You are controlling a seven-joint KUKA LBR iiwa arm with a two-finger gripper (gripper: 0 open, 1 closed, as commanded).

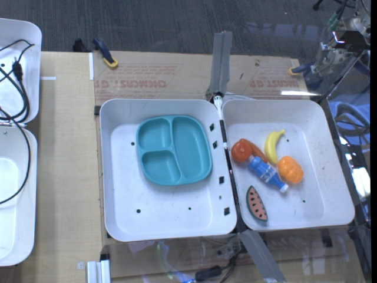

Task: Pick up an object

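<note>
The right bin (318, 208) holds several small toys. A yellow banana (274, 145) lies toward the back, with an orange-red vegetable (241, 150) to its left. A blue bottle (266, 173) lies at a slant in the middle, touching a round orange fruit (290, 170) on its right. A watermelon slice (257, 203) lies alone near the front left corner. In the left bin (118, 211), a teal plate (174, 150) with three compartments sits toward the back.
A grey upright bar (221, 63) stands behind the seam between the bins. Blue and yellow clamps (105, 53) (300, 69) sit on the cardboard behind them. White tubs with black cables (15, 93) are at the far left. Stands and gear (344, 40) crowd the back right.
</note>
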